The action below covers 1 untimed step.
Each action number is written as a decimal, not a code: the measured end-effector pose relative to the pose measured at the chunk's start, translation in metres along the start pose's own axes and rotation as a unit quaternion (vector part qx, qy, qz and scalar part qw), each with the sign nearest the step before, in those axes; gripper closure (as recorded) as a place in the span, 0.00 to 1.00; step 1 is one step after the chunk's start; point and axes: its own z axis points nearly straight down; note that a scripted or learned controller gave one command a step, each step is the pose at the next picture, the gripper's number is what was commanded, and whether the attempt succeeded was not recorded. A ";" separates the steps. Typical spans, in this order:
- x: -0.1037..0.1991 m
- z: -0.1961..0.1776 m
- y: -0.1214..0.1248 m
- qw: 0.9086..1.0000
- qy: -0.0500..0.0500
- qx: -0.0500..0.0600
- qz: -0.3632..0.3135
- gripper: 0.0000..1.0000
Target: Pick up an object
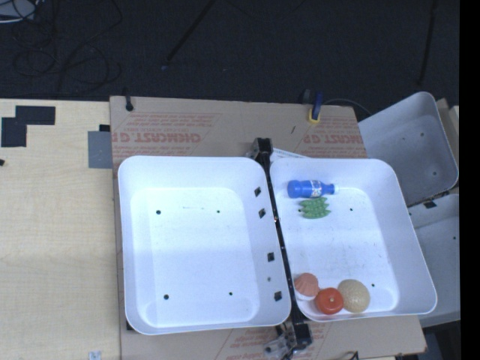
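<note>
Two shallow white bins sit side by side on a cardboard sheet (225, 130): the left bin (135, 201) and the right bin (405, 261), their inner rims meeting along a dark clipped seam.

The right bin holds five small things. One blue bottle (309, 189) lies on its side near the far rim, its long axis running left to right across the view, with the white cap end pointing right. Just beside it, on the near side, lies one green leafy piece (315, 208), also stretched roughly left to right. In the near corner by the seam cluster three round items: one pale pink ball (305, 283), one red-orange round piece (328, 301) and one tan ball (354, 295) (these three sit touching or nearly so, in a short row along the near wall).

The arm and its end effector cannot be made out here, so how the gripper stands cannot be told.
</note>
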 end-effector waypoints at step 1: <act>0.000 0.000 0.000 1.000 0.000 0.000 0.000 0.00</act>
